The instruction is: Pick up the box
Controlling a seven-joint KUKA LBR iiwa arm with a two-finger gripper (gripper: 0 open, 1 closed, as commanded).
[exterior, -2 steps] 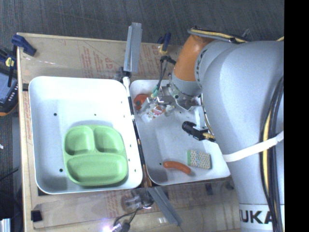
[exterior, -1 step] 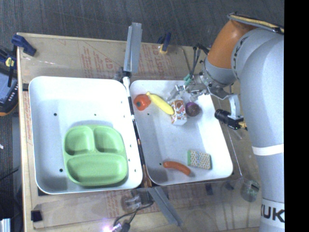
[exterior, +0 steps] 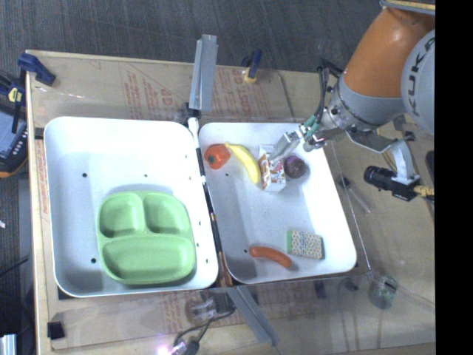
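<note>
The box (exterior: pixel 273 174) is pretty hemmed in: banana (exterior: pixel 246 161) tight on one side, dark plum (exterior: pixel 296 168) on the other, open bin floor (exterior: pixel 251 213) below.

Even overhead light, fairly bright; white bins (exterior: pixel 74 135) slightly washed out; soft short shadows under items; small glare spot at bottom edge; mild softness overall

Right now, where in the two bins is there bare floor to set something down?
Left bin: the floor above the green tray. Right bin: the middle, between box and sausage. Crowded: its far end, with tomato, banana, box, plum and gripper.
</note>
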